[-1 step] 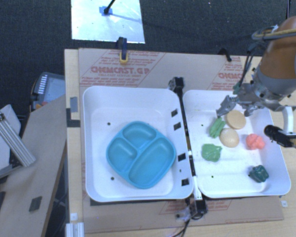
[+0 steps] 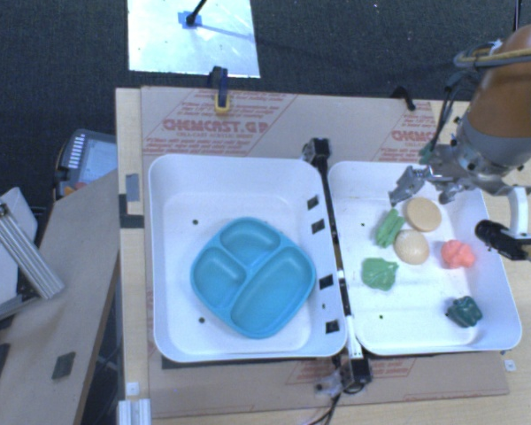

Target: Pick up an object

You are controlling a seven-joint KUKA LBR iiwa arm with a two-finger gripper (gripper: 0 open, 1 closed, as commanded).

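Right shallow white bin (image 2: 496,330): items cluster mid-bin; bare floor along the near wall and left side. Left white bin (image 2: 173,193) carries a blue sectioned plastic plate (image 2: 252,275). Cardboard sheet (image 2: 354,118) under both bins on the table reads "CHEMCAST GP". Tool (image 2: 422,185) hangs spread, gripping nothing, just above and left of the round tan bun-shaped piece (image 2: 423,213).

The bench (image 2: 128,343) is a pale slab, topped by a cardboard sheet (image 2: 248,118) with red lettering. Two shallow white bins rest side by side on that sheet — the left bin (image 2: 173,193) and the right bin (image 2: 504,321) — touching along a black clipped seam. A yellow-and-black clamp (image 2: 219,91) bites the sheet's far edge.
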